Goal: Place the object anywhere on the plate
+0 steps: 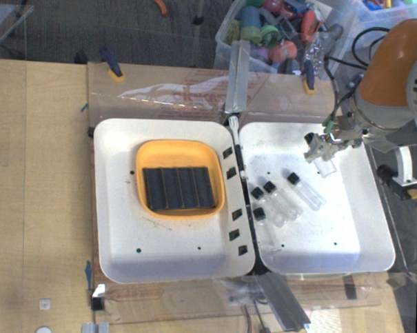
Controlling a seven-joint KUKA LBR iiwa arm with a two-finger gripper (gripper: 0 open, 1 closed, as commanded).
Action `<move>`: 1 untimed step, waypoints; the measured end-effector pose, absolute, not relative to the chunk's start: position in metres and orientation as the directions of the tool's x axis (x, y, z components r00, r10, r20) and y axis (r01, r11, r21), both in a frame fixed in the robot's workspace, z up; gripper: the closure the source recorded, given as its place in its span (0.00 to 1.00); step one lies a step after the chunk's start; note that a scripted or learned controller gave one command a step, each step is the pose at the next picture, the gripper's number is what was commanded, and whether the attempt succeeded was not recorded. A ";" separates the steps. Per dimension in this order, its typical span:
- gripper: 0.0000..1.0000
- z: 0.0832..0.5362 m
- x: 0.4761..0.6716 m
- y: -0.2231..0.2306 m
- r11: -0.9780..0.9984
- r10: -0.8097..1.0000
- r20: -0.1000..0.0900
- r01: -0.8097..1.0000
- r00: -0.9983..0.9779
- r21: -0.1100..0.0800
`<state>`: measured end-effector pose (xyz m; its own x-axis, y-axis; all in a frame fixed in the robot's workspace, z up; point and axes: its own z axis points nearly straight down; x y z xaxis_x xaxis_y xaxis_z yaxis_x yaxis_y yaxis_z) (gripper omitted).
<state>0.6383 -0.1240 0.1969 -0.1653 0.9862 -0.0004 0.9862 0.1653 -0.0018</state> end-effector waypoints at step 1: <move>1.00 0.197 0.668 -0.099 0.244 0.970 -0.001 0.970 -0.244 -0.002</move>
